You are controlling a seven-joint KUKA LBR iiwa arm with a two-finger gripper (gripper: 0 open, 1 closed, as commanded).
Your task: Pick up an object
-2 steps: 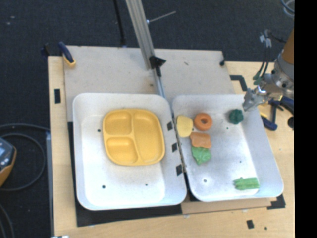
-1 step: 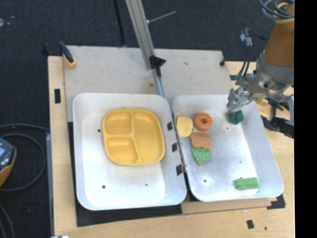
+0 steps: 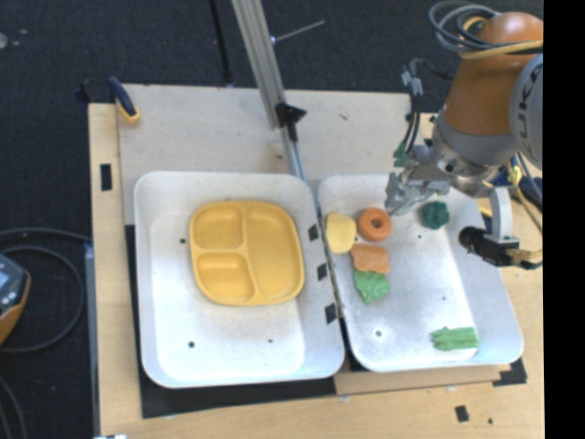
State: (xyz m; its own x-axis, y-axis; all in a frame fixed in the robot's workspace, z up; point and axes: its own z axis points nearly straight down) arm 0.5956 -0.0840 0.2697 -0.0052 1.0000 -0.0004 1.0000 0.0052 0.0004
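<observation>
Orange ring [image 3: 373, 224] sits at 11 o'clock in the right bin [image 3: 484, 323], touching the yellow piece [image 3: 340, 232] at its 9. We see the gripper [image 3: 399, 193] hovering just beside the ring at 1 o'clock; we cannot tell its state. Dark green lump [image 3: 434, 214] at its 3. Yellow tray [image 3: 247, 251] in the left bin [image 3: 164, 337].
</observation>
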